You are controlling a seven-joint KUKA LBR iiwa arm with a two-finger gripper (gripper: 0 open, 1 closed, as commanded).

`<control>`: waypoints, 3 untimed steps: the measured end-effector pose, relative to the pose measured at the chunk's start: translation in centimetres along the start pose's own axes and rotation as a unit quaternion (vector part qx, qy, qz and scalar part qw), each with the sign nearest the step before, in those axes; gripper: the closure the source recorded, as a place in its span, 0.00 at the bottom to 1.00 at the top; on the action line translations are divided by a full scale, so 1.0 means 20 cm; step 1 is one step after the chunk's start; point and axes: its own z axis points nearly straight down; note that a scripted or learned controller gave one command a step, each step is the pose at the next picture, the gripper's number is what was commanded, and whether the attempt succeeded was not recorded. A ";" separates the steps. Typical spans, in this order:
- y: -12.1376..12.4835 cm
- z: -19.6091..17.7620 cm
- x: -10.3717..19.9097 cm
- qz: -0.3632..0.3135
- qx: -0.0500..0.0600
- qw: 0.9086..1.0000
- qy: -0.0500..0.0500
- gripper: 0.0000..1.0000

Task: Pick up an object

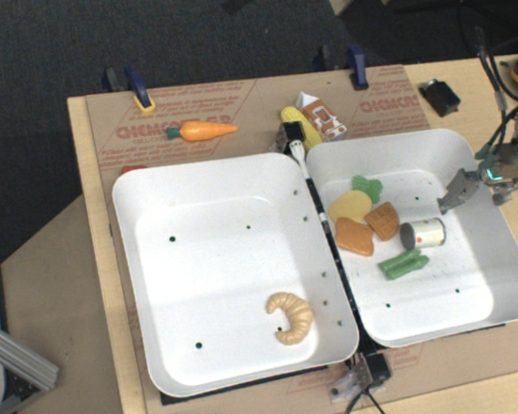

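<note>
The right bin [498,293] holds a cluster of toy foods: a yellow piece [350,205], a green piece [367,187], two orange-brown bread-like pieces [355,236] [383,221], a small can [424,234] lying on its side, and a green bean-like piece [404,265]. A croissant [290,316] lies alone in the left bin [153,263]. My gripper [477,195] hovers over the right bin's right side, to the right of the can. It is open, with nothing between its fingers.
Behind the bins, a toy carrot [204,131], a banana [293,123] and a small carton [324,119] lie on the brown board. Blue clamps [139,89] [357,67] hold the board's far edge. A black block [440,97] sits at back right.
</note>
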 end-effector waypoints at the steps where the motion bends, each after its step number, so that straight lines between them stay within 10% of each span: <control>1: -0.10 0.68 0.31 -0.002 0.004 1.000 0.003 0.00; 2: -0.09 0.60 0.28 0.000 -0.001 1.000 -0.001 1.00; 3: 0.41 0.12 0.58 -0.005 -0.008 1.000 -0.001 1.00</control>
